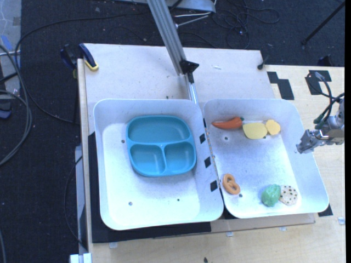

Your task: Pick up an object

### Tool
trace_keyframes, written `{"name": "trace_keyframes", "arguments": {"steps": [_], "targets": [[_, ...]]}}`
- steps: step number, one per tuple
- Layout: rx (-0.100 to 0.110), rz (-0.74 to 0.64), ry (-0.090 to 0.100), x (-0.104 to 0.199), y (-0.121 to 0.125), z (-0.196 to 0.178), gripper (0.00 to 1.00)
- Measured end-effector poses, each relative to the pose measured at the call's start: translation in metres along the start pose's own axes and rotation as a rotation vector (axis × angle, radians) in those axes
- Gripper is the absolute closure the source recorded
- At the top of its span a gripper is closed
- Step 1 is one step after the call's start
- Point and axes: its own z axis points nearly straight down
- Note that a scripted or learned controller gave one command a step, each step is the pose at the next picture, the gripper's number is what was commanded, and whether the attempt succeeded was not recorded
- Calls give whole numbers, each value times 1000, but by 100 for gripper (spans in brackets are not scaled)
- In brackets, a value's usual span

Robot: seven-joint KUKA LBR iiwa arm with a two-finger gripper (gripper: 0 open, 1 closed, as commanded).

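Orange and tapered, a toy carrot [227, 124] lies at the far end of the right bin [307, 169], well to the left of the claw [307, 142] and a little beyond it. Just beside the carrot, nearer the claw, sit a pale yellow lemon-like piece [255, 130] and a smaller yellow-orange piece [273, 127], close together, possibly touching. Toward the near side of the same bin, below and left of the claw, a green lump [270, 195] rests against a speckled cookie [288, 195], the cookie on the claw's side. Farther left still, by the bin's left wall, lies a small orange pretzel [231, 184].

The claw sits at the right rim of this bin, over its edge, apart from every toy. It is small and partly blurred, and whether it is released or clenched cannot be told; nothing can be seen between its tips.

Beyond the pretzel, the left bin [109, 201] holds a blue divided plate [162, 145] with three compartments, far from the claw. Both bins rest side by side on the pale surface [137, 70]. A grey metal pole [167, 29] slants across the far part of the surface, ending near the seam between the bins. A blue and yellow clamp [88, 57] grips the surface's far left corner.
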Motion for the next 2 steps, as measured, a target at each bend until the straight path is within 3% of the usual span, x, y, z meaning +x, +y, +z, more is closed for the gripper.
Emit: {"name": "trace_keyframes", "arguments": {"steps": [2], "targets": [[1, -3, 1, 108, 26, -8, 100]]}}
